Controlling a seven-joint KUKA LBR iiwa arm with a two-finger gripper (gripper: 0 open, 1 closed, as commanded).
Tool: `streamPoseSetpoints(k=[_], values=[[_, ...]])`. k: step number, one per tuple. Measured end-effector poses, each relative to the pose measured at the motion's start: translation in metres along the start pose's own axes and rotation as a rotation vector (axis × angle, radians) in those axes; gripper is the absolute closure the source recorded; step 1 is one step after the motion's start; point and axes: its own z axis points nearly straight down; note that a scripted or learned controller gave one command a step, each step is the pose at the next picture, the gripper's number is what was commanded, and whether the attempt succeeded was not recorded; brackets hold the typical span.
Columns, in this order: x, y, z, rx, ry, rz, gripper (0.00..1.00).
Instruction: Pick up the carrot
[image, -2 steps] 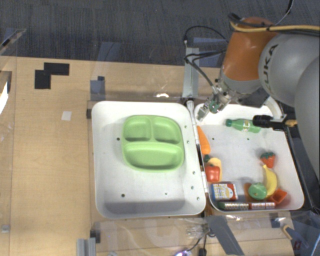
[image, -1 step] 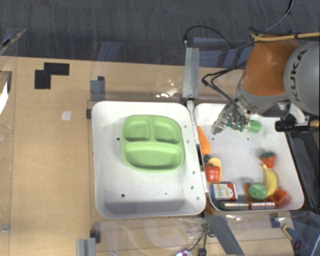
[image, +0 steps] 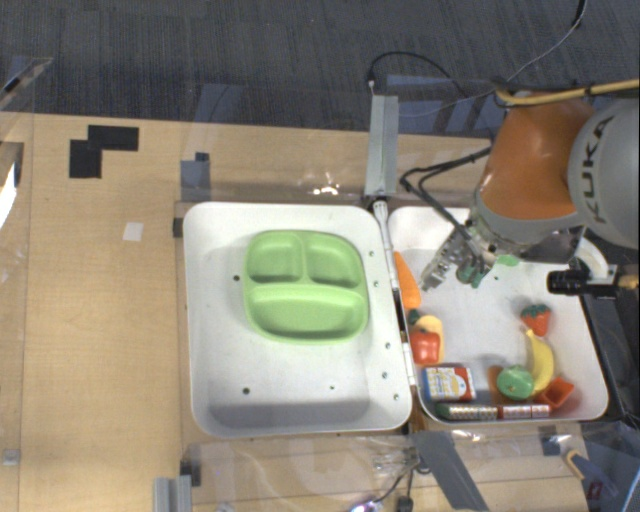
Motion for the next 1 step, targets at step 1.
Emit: streamPoseSetpoints(k=[1], values=[[0.0000, -0.0001, 0.0000, 0.000, 0.000, 0.000, 0.00]])
